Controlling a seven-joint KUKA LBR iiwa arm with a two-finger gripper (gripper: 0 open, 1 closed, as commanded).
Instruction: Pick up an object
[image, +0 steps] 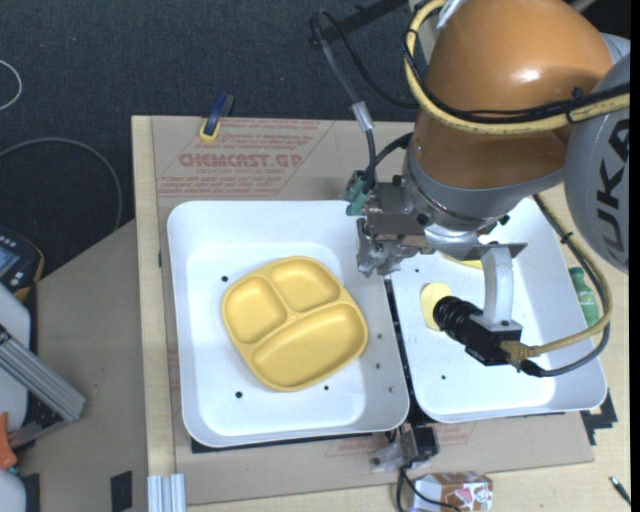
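**Gripper low over the wall between the two bins**

Gripper (383, 250) hangs at the far end of the line where the two white bins meet, just above their shared edge, with the arm's orange band and grey wrist bulking over the right bin (520, 385). Whether it is open or closed cannot be told from this angle, and nothing can be seen held in it.

A yellow plate (293, 322) with three compartments lies flat in the middle of the left bin (200, 250), turned at a slant, near the gripper but apart from it. In the right bin a small yellow piece (432, 298) shows close to the dividing edge, partly hidden by the robot's parts. A green object (590, 300) lies along that bin's right side. Both bins sit on a sheet of cardboard (250, 155) printed with red lettering.
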